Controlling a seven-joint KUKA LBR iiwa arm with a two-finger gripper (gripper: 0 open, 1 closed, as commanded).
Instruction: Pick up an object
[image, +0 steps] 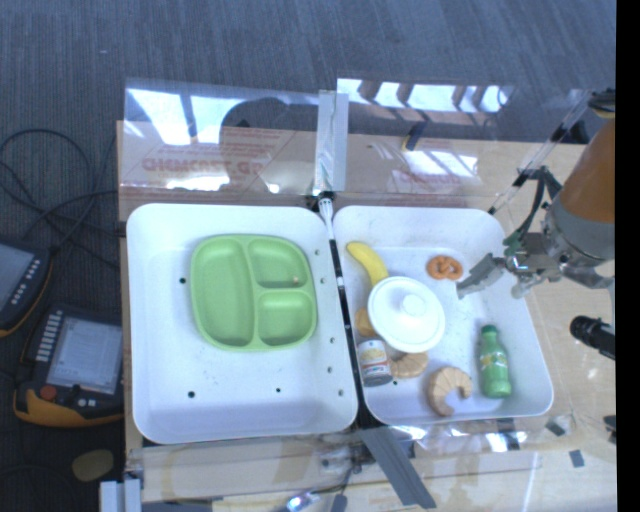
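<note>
The right bin holds several small items. A yellow banana lies at its left, beside a white lidded bowl. An orange pretzel sits behind the bowl. A green bottle and a croissant lie near the front, with a small jar and a cookie by the bowl. My gripper hovers over the bin's right part, just right of the pretzel and above the bottle. It is open, with nothing between its fingers.
The left bin holds a green divided plate. A clear panel and cardboard stand behind both bins. Cables and a handheld pendant lie on the floor at the left.
</note>
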